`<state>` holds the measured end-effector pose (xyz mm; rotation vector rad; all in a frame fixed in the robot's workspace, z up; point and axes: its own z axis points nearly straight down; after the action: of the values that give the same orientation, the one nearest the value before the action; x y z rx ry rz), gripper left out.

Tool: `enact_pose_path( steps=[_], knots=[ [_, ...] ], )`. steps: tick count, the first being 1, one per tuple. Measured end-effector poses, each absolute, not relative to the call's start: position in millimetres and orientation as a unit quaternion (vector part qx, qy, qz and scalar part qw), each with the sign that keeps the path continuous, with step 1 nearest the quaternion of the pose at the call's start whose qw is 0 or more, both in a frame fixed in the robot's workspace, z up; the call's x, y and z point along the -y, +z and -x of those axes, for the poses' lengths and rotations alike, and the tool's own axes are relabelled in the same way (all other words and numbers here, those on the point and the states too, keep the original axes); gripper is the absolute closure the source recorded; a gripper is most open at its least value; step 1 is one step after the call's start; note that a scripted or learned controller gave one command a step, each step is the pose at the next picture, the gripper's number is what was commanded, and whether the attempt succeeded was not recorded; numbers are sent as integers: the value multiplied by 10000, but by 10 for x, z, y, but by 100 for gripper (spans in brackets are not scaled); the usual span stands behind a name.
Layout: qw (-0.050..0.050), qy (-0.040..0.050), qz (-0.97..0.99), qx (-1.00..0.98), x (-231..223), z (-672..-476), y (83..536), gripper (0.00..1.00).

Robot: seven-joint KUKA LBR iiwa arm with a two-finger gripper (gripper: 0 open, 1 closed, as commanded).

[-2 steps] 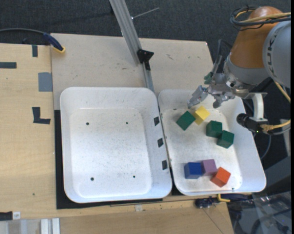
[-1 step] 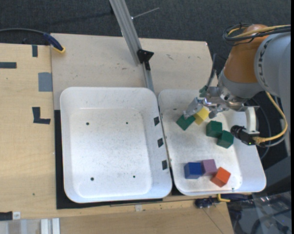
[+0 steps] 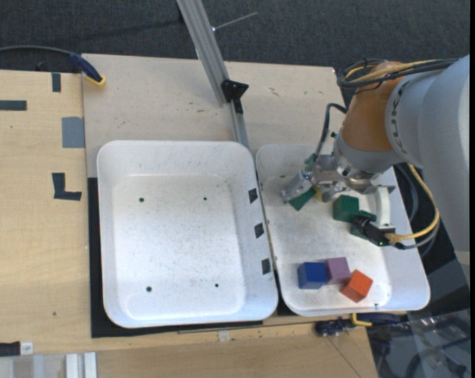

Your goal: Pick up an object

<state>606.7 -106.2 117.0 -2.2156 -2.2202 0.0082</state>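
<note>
Bench inventory, 2 white bins side by side

Left bin [image 3: 119,235]: centre-left of the frame, speckled floor, nothing stored

Right bin [image 3: 410,290]: centre-right, holding 5 blocks. Blue block [image 3: 313,275], purple block [image 3: 338,268] and orange block [image 3: 357,285] clustered at lower right, touching or nearly so. Green block [image 3: 346,207] at mid-right. Darker green piece [image 3: 301,200] by the gripper tip

Arm [image 3: 414,109]: enters from upper right, orange band above the wrist. Gripper [image 3: 299,189] low over the upper part of the right bin, at the darker green piece

Fingers: state cannot be told, the tip too small and cluttered

Progress, judged: approach made, grasp unconfirmed; no block visibly raised, lift left to do
</note>
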Motion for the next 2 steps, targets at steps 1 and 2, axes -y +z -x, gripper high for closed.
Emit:
enact_pose_path(
  steps=[1,2],
  knots=[
    [13,7,7062,7080,1060,-6080,1306,100],
    [-11,-9,7069,7073,1076,-6001,1781,100]
  ],
)
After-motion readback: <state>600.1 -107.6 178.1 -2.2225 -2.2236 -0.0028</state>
